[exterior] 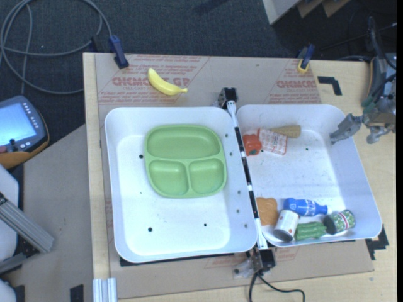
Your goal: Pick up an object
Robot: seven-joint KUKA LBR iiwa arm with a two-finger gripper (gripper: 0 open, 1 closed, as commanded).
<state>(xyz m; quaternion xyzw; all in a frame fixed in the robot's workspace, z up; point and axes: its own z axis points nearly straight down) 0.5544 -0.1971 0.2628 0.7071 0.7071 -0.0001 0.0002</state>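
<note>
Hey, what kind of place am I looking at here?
Probably a robot lab test bench: two white bins sit on a clamped board, toy items such as a green divided plate and a banana are set out, and a gripper reaches in.

The bench (208,74) has a light brown top with red printed letters along its far edge. Two shallow white bins lie directly on it, side by side: the left bin (126,187) and the right bin (359,181). A yellow banana (165,83) lies near the far left corner, just beyond the left bin.
</note>
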